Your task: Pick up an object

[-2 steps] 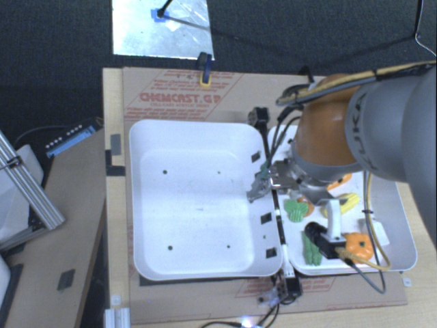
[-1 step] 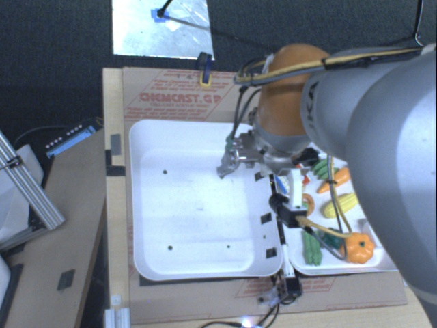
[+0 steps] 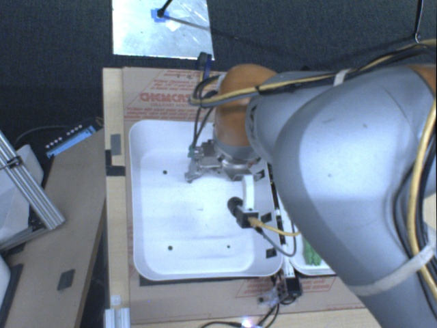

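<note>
The gripper [image 3: 198, 169] sits low over the left bin [image 3: 150, 203], near that bin's far edge; whether its fingers are spread or pressed together cannot be told. A green object [image 3: 311, 253] lies in the right bin, at the bench's near right, mostly hidden by the arm [image 3: 341, 183].

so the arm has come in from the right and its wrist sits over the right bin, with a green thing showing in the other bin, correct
Not quite. The camera view shows the arm reaching in from the right, but its wrist sits over the left bin, not the right one. The green thing shows in the right bin, at the arm's edge.
</note>
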Controlling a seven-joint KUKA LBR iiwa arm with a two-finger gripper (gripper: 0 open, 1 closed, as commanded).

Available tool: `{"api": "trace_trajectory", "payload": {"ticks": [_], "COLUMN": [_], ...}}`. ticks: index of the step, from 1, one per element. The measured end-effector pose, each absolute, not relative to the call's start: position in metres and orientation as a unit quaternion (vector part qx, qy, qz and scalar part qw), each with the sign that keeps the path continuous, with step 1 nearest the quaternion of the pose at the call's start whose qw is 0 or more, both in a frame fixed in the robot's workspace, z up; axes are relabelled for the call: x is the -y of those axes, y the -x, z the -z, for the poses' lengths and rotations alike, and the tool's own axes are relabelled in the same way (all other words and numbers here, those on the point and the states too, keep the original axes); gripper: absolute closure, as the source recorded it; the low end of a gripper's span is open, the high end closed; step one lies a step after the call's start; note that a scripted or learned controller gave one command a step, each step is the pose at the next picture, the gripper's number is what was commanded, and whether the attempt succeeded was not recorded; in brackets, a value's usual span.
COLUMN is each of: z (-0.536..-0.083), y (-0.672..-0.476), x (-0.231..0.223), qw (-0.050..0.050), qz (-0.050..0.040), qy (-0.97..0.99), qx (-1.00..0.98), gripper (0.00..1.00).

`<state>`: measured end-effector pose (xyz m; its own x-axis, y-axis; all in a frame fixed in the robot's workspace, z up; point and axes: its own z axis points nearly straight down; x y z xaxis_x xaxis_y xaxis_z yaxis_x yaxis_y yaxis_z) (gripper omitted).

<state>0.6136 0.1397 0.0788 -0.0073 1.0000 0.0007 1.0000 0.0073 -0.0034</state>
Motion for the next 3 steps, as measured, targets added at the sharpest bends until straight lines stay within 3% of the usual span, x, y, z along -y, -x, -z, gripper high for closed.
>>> {"api": "trace_trajectory", "payload": {"ticks": [1,2,3], "z": [-0.086,-0.108,-0.146], "y": [-0.671,-0.639,-0.668], "x": [-0.202,-0.237,-0.183], "qw": [-0.001,0.000,-0.002], "qz": [0.0043,0.0007,0.0020], "qy": [0.704,0.704,0.708], "qx": [0.710,0.710,0.706], "gripper": [0.00,0.00,0.00]}}
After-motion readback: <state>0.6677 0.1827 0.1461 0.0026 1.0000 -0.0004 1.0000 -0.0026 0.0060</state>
